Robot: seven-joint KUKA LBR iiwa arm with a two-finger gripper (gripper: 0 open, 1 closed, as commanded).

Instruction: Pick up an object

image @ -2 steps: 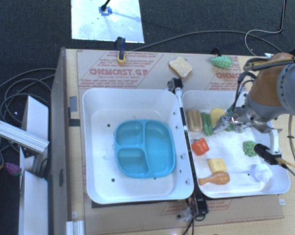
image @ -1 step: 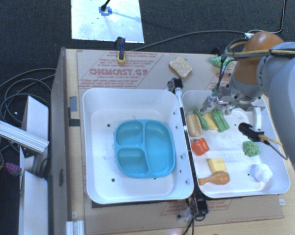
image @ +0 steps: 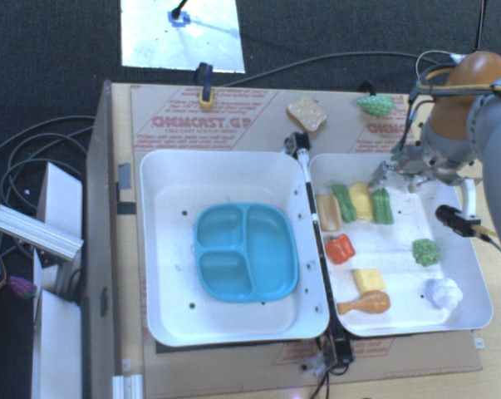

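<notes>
Two shallow white bins sit side by side on the counter (image: 233,115). The left bin (image: 167,223) carries a light blue divided plate (image: 246,252) near its middle. The right bin (image: 474,293) carries a scatter of toy foods: a tan bread-like piece (image: 328,212) just beside the dividing wall, then a green strip (image: 344,201), a yellow piece (image: 361,200) and a second green strip (image: 382,206) ranged to its right at the far end of the bin. Nearer lie a red pepper (image: 340,248), a yellow block (image: 368,280) and a brown drumstick (image: 365,304), with a green broccoli-like piece (image: 425,252) and a crumpled white object (image: 444,292) toward the right side. Beyond the bins on the counter rest a slice of toast (image: 306,114) and a green bumpy piece (image: 375,104). The arm (image: 474,110) reaches in from the right, its hand (image: 391,173) low over the far end of the right bin, just above the yellow piece and the second green strip. Whether its tips touch them, how far it is open, or whether it has hold of anything, I cannot tell.
</notes>
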